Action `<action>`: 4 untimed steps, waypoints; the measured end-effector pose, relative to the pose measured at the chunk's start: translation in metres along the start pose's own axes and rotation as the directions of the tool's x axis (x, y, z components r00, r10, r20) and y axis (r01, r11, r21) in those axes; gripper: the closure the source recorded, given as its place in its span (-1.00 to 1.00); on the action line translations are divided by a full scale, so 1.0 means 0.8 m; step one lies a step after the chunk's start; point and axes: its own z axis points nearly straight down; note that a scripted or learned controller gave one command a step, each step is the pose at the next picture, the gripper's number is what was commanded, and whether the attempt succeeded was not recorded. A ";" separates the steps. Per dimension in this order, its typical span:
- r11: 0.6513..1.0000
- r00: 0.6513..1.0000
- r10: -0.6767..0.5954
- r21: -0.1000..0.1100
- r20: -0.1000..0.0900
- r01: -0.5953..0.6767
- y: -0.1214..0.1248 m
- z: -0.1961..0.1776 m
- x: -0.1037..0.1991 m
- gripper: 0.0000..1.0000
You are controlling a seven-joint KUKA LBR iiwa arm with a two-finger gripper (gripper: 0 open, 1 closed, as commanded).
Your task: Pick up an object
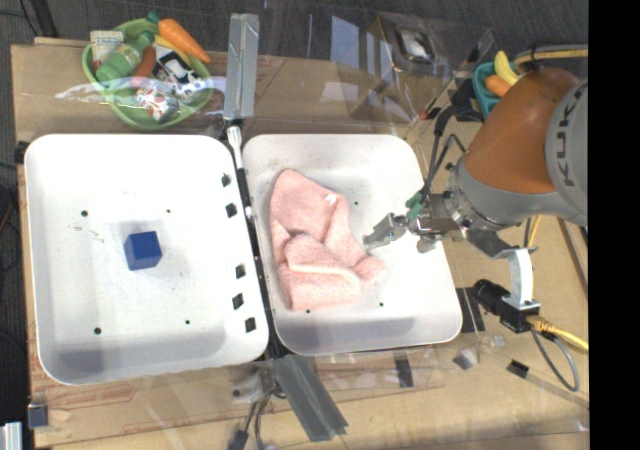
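Pink cloth lying crumpled in right bin; blue cube in left bin. Gripper beside cloth, finger state indiscernible. Nothing lifted; grasp outstanding.

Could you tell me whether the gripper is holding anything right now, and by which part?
Nothing is held: the gripper hangs beside the pink cloth.

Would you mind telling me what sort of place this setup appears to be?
Probably a robotics lab bench for grasping trials: a robot arm reaches over two white bins, which hold a pink cloth and a blue cube.
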 end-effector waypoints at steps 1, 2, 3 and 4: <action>0.995 0.995 -0.096 -0.002 0.001 0.096 0.029 0.161 -0.011 -1.00; 0.995 0.995 -0.099 -0.002 0.001 0.099 0.029 0.149 -0.011 1.00; 0.995 0.995 -0.099 -0.002 0.001 0.099 0.029 0.149 -0.011 -1.00; 0.972 0.972 -0.235 -0.003 0.002 0.235 0.107 0.168 -0.016 -1.00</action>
